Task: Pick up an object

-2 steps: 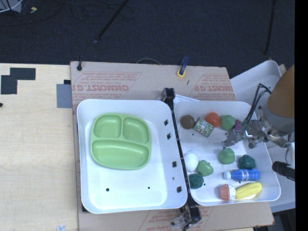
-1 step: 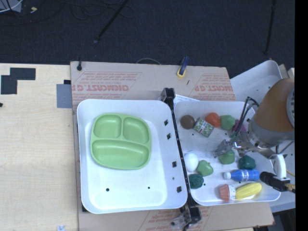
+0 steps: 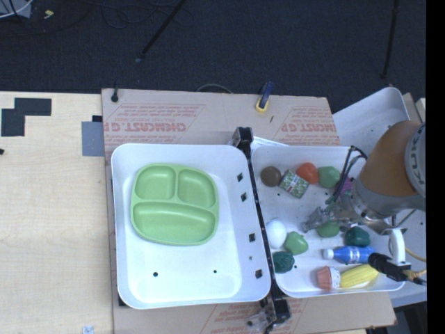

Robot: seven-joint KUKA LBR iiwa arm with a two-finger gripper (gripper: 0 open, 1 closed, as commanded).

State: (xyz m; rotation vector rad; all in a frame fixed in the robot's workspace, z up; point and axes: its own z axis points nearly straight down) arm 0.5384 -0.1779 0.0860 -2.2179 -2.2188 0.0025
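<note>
You had two white bins [image 3: 182, 294] on brown cardboard printed with red lettering [image 3: 149, 125]. The left one held a pale green divided plate [image 3: 174, 204]. In the right you saw a red ball [image 3: 306, 172], a brown ball [image 3: 270, 177], a white egg [image 3: 276, 232], a blue bottle [image 3: 350, 255] and yellow corn [image 3: 359, 276]. The arm [image 3: 391, 167] was grey with an orange band.

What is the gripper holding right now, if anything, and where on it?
It cannot be told. The gripper is low in the right bin, beside a green object, but nothing is visibly between its fingers.
</note>
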